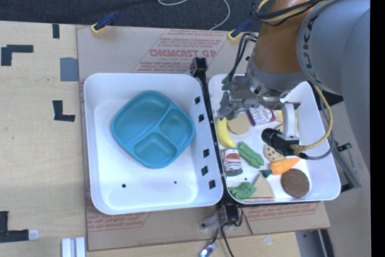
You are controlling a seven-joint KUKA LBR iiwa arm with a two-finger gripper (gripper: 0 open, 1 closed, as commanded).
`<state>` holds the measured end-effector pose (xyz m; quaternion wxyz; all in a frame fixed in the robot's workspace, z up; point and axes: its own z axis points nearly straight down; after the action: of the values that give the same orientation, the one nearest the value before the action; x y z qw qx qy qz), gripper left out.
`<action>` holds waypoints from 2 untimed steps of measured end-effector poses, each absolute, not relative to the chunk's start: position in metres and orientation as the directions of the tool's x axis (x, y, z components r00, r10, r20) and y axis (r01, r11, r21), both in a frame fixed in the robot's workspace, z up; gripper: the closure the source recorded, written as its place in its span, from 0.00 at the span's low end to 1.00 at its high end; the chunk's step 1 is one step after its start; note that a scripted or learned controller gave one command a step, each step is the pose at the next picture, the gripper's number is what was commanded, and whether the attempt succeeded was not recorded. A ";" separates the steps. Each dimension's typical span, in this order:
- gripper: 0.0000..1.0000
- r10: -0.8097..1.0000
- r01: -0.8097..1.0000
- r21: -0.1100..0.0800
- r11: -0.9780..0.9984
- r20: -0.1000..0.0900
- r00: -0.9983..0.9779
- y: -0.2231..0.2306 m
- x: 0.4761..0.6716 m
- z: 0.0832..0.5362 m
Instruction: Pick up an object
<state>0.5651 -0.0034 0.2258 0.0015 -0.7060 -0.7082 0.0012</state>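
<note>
My gripper point(229, 109) hangs low over the left part of the right bin point(322, 129), just above the top end of a yellow banana point(224, 133). A tan disc point(239, 126) and a red-and-white packet point(263, 115) lie right beside it. Nothing shows between the gripper's tips. Further toward the front of this bin lie a small can point(232, 161), a green pod point(250, 154), an orange carrot point(284, 165), a brown round piece point(295, 183) and a green leafy piece point(242, 191).
The left bin point(99, 147) holds a blue divided plate point(153, 128). A black divider with clips point(207, 129) runs between the two bins. The arm's orange band and grey body cover the back right of the right bin.
</note>
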 end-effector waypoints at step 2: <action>1.00 1.000 1.000 -0.015 0.002 0.000 -0.002 0.014 0.510 0.265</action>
<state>0.5105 0.0139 0.2653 0.0052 -0.7065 -0.7077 0.0050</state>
